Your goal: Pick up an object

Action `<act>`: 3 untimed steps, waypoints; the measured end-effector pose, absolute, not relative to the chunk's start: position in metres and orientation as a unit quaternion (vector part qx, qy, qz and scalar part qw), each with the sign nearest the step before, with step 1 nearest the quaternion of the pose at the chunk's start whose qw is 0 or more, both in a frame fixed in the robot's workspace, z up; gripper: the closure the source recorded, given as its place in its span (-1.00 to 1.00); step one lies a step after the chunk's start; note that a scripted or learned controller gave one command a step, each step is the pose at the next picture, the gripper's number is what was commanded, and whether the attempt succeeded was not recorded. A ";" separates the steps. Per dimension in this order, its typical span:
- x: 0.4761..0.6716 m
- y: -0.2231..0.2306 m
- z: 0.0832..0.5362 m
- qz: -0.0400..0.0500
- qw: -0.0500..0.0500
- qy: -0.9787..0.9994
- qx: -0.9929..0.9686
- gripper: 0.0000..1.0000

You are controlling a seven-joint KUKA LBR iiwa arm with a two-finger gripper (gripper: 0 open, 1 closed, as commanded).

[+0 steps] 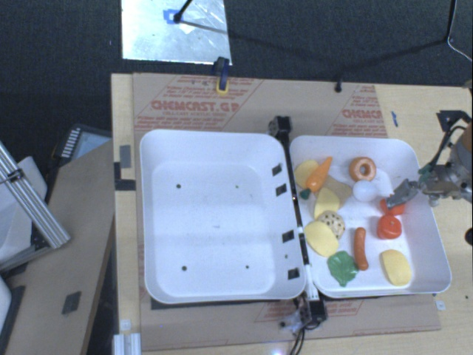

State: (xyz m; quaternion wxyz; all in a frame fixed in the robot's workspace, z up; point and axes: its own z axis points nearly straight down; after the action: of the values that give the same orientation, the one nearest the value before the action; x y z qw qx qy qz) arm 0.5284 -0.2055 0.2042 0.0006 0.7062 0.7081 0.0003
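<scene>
Tabletop (126,198): a wooden surface under a printed cardboard sheet, carrying two shallow white bins side by side.
Left bin (214,213): the larger-looking tray, white, with a few small dark dots on its floor.
Right bin (421,235): white, holding a loose scatter of toy food.
Arm (454,176): reaches in from the right edge, low over the right bin's right rim.
Claw (401,194): grey, angled down and left; I cannot tell whether it is open or closed, and nothing is seen gripped in it.
Red tomato (389,226): just below the claw tip, the nearest candidate to pick.
Other items: yellow piece (396,267), green piece (342,267), orange carrot (319,174), doughnut (362,169), red sausage (360,248).
Step in hand: judged as the approach, before any grasp.
Next move: likely lower over the tomato, centre it, then squeeze and lift.
</scene>
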 end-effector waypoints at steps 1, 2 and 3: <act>0.513 -0.172 0.079 0.000 -0.003 0.708 0.706 -1.00; 0.519 -0.175 0.098 0.003 0.006 0.708 0.707 1.00; 0.545 -0.076 0.159 0.004 0.002 0.712 0.702 1.00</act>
State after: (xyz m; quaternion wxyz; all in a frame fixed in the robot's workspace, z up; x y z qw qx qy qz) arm 0.5453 -0.0761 0.1594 0.0021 0.7017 0.7125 0.0044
